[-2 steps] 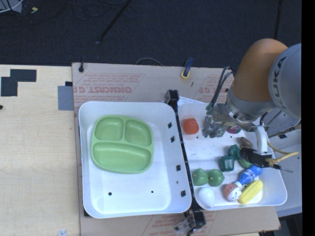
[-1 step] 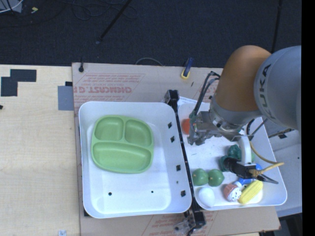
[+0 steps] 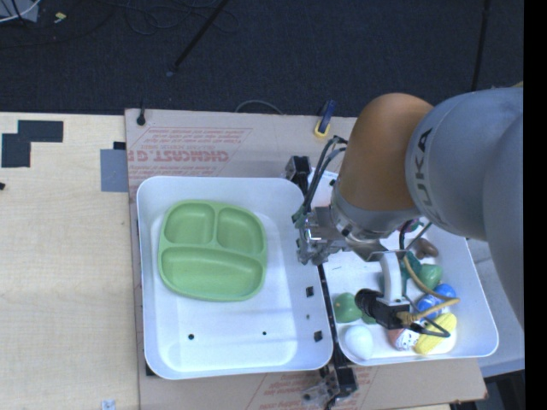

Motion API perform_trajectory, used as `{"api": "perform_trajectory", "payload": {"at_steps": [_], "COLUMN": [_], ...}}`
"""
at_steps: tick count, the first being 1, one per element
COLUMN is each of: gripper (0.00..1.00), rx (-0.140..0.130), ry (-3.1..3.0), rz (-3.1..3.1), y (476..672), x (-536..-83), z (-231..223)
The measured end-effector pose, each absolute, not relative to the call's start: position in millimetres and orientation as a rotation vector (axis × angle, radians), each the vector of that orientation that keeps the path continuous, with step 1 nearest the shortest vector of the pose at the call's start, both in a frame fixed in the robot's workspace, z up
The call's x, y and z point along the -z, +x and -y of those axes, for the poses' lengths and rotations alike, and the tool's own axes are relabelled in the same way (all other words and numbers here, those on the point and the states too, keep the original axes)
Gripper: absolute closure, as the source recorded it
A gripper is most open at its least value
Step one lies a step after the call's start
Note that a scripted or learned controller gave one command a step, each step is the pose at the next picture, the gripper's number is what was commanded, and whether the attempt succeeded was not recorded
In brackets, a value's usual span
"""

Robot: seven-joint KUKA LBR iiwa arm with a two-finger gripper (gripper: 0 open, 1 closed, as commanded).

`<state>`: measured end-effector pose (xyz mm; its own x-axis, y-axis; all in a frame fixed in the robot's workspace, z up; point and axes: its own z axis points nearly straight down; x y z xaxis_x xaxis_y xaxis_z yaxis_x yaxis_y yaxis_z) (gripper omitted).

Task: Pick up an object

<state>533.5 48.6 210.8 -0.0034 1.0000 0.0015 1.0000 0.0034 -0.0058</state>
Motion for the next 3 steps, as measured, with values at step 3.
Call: {"api": "perform_trajectory", "payload": {"at_steps": [3], "gripper": [1.0], "rx": [-0.004], "ry": [-2.221], "rz": [2.219], "y": [521.9], "x": [-232], "z": [-107]}}
